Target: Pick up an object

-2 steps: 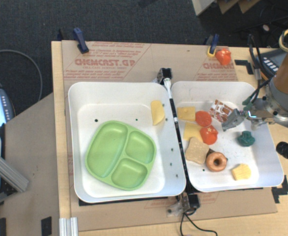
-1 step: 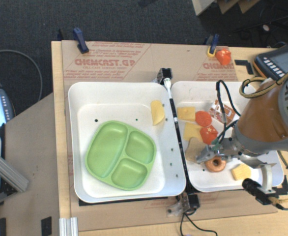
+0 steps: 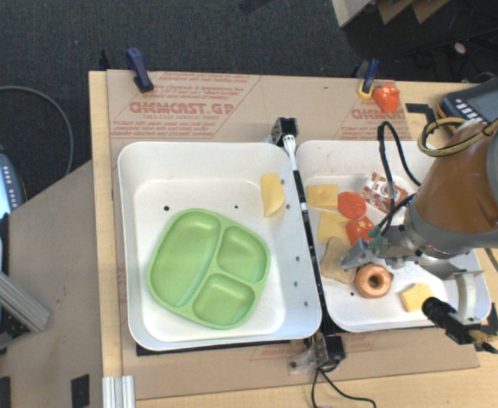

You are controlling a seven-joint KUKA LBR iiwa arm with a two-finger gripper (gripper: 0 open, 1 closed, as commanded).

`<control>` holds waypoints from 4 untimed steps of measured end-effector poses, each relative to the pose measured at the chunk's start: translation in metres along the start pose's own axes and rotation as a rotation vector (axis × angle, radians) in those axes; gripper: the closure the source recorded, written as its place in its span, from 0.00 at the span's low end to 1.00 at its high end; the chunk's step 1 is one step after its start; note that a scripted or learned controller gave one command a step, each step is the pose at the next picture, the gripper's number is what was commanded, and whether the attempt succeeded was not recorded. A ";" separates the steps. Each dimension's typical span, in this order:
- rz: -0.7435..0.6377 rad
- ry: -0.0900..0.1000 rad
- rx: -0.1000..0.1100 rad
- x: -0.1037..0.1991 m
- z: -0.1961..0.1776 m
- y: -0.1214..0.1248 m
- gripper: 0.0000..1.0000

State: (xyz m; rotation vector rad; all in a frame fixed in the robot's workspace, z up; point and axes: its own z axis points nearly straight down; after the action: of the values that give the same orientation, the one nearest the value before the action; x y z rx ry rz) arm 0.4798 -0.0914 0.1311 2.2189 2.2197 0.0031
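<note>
You were looking down at a slant on a brown bench (image 3: 232, 100) that bore two shallow white bins side by side. The left bin (image 3: 138, 177) held a green divided plate (image 3: 208, 267) with three compartments, lying flat toward the near side, and a pale yellow wedge (image 3: 272, 195) resting near the bin's right wall, well apart from the plate.

The right bin (image 3: 351, 313) held the loose play-food pieces. A yellow block (image 3: 321, 196) lay at the far left, with a red round piece (image 3: 352, 204) just beside it and a second red piece (image 3: 361, 228) a little nearer. A taller yellow piece (image 3: 330, 226) stood between these and the bin's left wall, and a tan flat piece (image 3: 332, 260) lay below it. A brown ring doughnut (image 3: 372, 280) sat near the bin's middle, and a small yellow cube (image 3: 415, 297) lay to its right, apart from it. A red-and-white wrapped item (image 3: 376, 189) lay near the far side.

The arm (image 3: 461, 194) reached in from the right, its orange band over the right bin. The gripper (image 3: 370, 250) hung low over the cluster, just above the doughnut and beside the tan piece. You could not tell how far the jaws stood apart, nor whether anything lay between them, since the wrist and cables hid them.

A blue clamp (image 3: 138, 69) held the bench's far left edge, and a small orange object (image 3: 387, 98) sat on the bench beyond the right bin
</note>
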 end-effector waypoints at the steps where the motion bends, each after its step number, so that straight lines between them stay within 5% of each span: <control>1: -0.008 0.003 -0.003 0.070 -0.057 0.001 0.00; 2: -0.002 0.001 -0.007 0.072 -0.141 0.002 0.00; 3: -0.001 0.000 0.000 0.072 -0.146 0.001 1.00; 4: -0.006 0.003 -0.002 0.123 -0.196 0.001 1.00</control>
State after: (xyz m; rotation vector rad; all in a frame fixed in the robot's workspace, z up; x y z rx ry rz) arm 0.4801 0.0318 0.3271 2.2121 2.2268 0.0089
